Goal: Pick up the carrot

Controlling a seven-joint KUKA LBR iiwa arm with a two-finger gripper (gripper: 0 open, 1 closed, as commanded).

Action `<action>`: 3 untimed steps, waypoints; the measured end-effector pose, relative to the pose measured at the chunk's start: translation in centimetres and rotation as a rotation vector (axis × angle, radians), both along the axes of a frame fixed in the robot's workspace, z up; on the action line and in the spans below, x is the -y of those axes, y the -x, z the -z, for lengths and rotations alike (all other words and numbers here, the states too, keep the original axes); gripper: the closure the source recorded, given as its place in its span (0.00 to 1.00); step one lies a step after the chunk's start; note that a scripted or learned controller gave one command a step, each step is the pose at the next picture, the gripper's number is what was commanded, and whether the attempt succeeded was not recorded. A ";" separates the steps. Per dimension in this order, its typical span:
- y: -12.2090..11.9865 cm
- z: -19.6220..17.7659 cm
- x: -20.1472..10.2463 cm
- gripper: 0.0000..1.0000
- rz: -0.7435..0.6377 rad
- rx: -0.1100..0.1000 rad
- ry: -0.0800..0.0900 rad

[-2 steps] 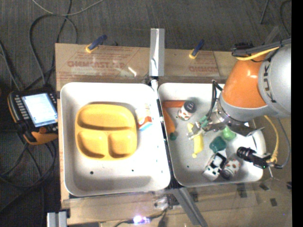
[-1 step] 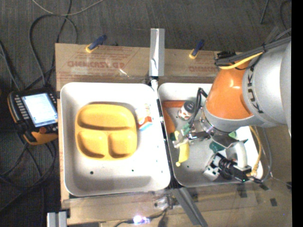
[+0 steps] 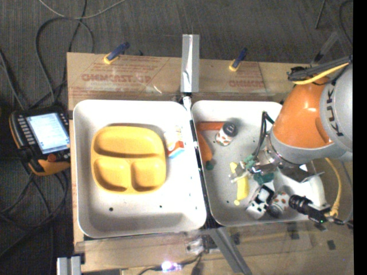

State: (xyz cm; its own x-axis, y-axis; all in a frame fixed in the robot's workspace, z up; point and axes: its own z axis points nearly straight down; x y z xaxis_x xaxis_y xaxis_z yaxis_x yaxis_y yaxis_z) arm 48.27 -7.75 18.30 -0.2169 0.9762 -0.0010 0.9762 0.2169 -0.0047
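One carrot (image 3: 202, 148) in play: an orange spindle in the right bin (image 3: 275, 106), lying at 9 o'clock tight along the left wall, long axis roughly 12-to-6, with what looks like a green stub at its 6 o'clock end.

Handling, my guess:
- Toy-grade, so light and stiff. It won't sag or crush.
- Smooth tapered skin, so it's likely to squirt out of a pinch near the thin end.
- Grab at mid-length, on the thickest part, closing across the short axis.
- The wall is the problem. There's little room on the 9 o'clock side, so one pad may land on the rim or ride over the carrot.

The gripper (image 3: 259, 175) hangs below the orange wrist band (image 3: 298, 128), well apart from the carrot at about its 4 o'clock. It's over clutter: a yellow piece (image 3: 242, 183) and a green bit (image 3: 250, 164) just beside it.

I can't read how wide the gripper is set, because the tip is lost in dark clutter. I see nothing clearly pinched, and it's not touching the carrot.

The yellow tray (image 3: 129, 158) sits in the left bin (image 3: 83, 171).
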 end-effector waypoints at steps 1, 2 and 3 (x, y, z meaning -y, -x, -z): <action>-3.6 0.0 -2.8 1.00 -0.017 0.001 -0.002; 0.0 0.1 -11.6 1.00 -0.025 -0.001 -0.001; 0.0 0.1 -11.6 0.00 -0.025 -0.001 -0.002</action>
State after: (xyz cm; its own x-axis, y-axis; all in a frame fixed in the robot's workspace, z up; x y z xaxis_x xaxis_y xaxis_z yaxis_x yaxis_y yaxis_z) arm 48.22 3.81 18.24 -0.2412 0.9705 0.0012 0.9705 0.2412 -0.0056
